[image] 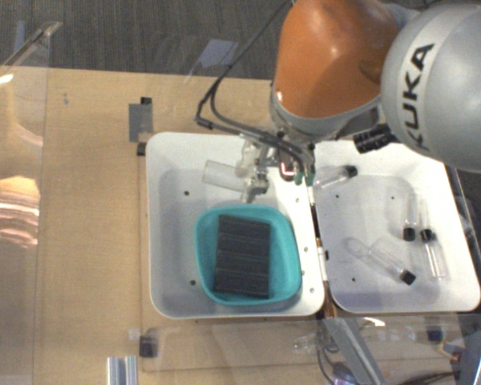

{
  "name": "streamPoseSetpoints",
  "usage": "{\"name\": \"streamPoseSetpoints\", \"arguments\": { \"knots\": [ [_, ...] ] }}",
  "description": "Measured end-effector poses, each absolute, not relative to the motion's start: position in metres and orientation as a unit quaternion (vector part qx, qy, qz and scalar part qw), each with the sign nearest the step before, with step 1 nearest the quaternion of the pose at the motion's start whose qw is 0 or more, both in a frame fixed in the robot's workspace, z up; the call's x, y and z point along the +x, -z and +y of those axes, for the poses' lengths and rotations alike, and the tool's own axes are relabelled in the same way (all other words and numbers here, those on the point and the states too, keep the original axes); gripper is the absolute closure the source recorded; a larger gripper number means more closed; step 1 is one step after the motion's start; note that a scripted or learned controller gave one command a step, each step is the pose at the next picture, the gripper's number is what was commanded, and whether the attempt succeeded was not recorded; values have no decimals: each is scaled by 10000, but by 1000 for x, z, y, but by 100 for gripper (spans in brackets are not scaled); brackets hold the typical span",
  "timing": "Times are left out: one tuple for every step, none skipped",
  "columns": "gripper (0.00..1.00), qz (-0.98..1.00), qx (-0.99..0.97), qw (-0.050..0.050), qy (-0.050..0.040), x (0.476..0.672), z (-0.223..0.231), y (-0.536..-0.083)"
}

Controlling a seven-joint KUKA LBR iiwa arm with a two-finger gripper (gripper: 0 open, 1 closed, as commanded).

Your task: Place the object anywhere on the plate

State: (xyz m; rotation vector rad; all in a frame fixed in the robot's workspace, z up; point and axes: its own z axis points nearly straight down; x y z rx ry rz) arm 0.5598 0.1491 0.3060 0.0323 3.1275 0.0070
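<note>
Wooden surface (80,215) with two white bins, grey carpet behind.
A clear tube (218,175) sits by the tool (256,184); its grip I cannot tell.

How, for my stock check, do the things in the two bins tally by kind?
Clear vials: 5
Teal plate: 1
Dark ridged block: 1
Total: 7

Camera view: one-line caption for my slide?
KUKA arm's gripper above a teal plate bearing a dark block; clear vials in the right bin.
</note>
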Motion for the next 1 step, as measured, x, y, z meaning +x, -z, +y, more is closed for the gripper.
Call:
{"name": "streamPoseSetpoints", "arguments": {
  "knots": [
    [100,9985,-539,75,-15,635,113,-382]
  ]
}}
